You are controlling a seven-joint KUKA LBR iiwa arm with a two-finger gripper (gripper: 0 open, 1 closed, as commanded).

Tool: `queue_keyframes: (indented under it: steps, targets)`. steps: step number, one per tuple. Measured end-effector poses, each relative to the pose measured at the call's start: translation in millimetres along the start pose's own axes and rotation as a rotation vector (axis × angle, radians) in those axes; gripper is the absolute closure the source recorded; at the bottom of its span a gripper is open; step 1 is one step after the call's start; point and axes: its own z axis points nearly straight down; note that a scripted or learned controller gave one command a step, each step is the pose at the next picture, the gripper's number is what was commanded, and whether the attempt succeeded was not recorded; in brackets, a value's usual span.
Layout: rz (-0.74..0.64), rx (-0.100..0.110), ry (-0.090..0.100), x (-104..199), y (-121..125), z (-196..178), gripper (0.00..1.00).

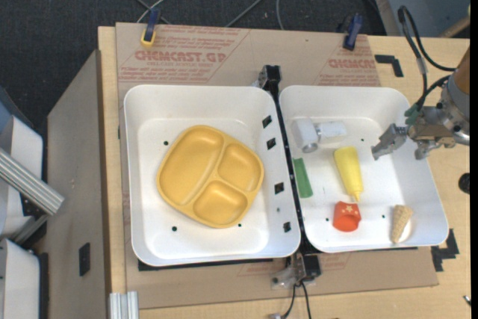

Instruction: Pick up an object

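White plastic forms both shallow bins on the worktop (75,160). Nearest in the right bin (373,97) lie a small red object (346,216) and, beside the front right corner, a pale cone-shaped piece (401,223). Behind them a yellow bottle (349,171) lies lengthwise, with a green stick (302,177) along the bin's left wall. Further back rests a white and grey object (314,133). The gripper (396,140) hovers over the right rim with nothing between its fingers; I cannot tell their spacing. The left bin (142,235) holds a yellow divided tray (210,175). Two blue clamps (151,33) pin the far cardboard.
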Motion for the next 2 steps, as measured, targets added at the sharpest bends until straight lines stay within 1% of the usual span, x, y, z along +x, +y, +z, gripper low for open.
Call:
queue_keyframes:
  steps: [1, 2]
  targets:
    - [-0.003, -0.011, -0.002, 0.4, 2.1, -5.5, 0.00]
    - [-0.003, -0.007, -0.001, 1.9, 5.9, 37.3, 0.00]
